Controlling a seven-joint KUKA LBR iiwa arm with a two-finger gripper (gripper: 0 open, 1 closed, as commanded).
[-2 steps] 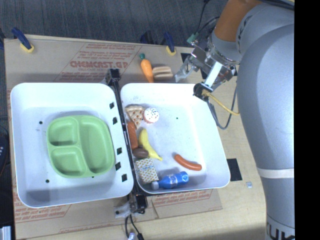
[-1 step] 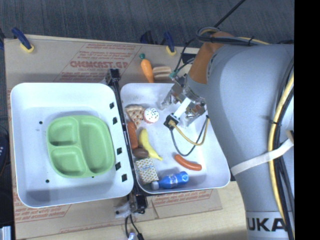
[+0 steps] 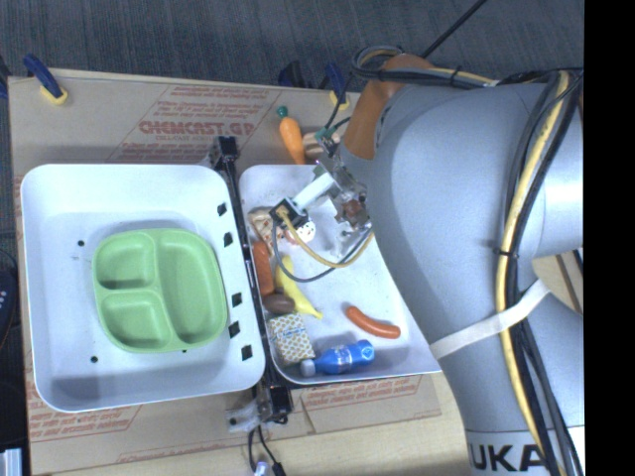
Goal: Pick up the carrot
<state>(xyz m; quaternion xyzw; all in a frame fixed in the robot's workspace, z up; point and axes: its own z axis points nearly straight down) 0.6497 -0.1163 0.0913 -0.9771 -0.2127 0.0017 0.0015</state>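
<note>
Gripper (image 3: pixel 349 209) hung over the top of the right bin (image 3: pixel 397 296), near its back wall; whether it was open or closed, or had hold of anything, I could not tell; the carrot (image 3: pixel 291 138) lay outside the bins on the cardboard (image 3: pixel 129 117), just beyond that bin's top edge; a green tray (image 3: pixel 159 288) sat in the left bin (image 3: pixel 50 266); a sausage (image 3: pixel 373 321), blue bottle (image 3: pixel 342 357) and banana (image 3: pixel 295 294) lay lower in the right bin.
</note>
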